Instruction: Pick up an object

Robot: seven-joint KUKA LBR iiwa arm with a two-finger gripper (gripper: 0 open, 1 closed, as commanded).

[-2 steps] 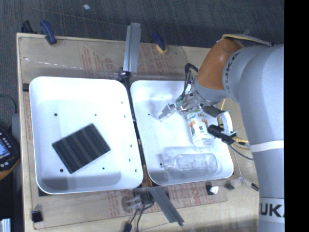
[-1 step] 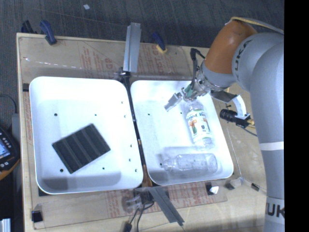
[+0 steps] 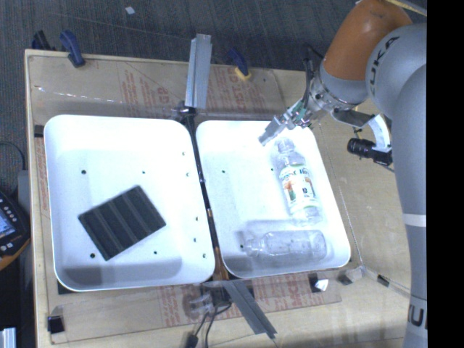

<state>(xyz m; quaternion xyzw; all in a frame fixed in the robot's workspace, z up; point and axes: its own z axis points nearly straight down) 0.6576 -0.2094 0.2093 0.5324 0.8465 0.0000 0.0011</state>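
claw (image 3: 274, 132) hangs over the far edge of the right bin (image 3: 217, 216), just above the cap end of a labelled bottle (image 3: 297, 183); whether it is released or clenched i cannot tell.

the labelled bottle lies on its side on the right of that bin, cap pointing to the far rim, its white label with orange and green marks facing up. nothing shows between the claw's tips. a second clear bottle (image 3: 286, 243) lies across the near end of the same bin, just beside the first one's base. the left bin (image 3: 65, 151) holds a dark ribbed flat panel (image 3: 122, 222), lying slantwise toward its near side. the grey arm (image 3: 406, 85) with its orange band reaches in from the right.
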